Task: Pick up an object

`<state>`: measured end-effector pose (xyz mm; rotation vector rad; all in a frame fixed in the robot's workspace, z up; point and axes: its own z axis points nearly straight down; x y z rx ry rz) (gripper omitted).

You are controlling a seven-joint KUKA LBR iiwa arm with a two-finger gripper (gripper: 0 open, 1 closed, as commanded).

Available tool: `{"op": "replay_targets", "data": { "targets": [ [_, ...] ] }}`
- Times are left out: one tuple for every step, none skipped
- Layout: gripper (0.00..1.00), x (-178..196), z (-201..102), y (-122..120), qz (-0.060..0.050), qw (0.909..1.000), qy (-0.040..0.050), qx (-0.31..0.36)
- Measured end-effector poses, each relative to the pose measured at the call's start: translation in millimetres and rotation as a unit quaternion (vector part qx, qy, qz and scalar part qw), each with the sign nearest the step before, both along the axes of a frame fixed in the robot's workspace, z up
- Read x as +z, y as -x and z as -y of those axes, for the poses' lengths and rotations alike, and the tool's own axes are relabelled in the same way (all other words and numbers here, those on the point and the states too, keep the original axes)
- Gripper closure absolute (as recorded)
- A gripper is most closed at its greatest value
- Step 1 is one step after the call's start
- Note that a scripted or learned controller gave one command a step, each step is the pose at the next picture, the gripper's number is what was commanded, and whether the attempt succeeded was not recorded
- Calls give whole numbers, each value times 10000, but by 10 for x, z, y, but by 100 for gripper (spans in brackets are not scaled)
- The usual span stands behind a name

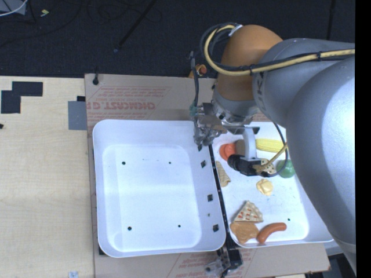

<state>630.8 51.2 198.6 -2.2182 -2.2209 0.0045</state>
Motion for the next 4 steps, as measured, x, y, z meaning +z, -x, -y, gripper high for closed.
{"op": "replay_targets", "data": {
  "targets": [
    [100,1317,-558,-150,83,10000,-20,27],
    [100,2515,-1189,-133,79,10000,-23,30],
    [100,3455,-1601,-86,54,10000,-14,19],
    [100,3179,-702,250,-18,10000,13,-39]
  ]
}}
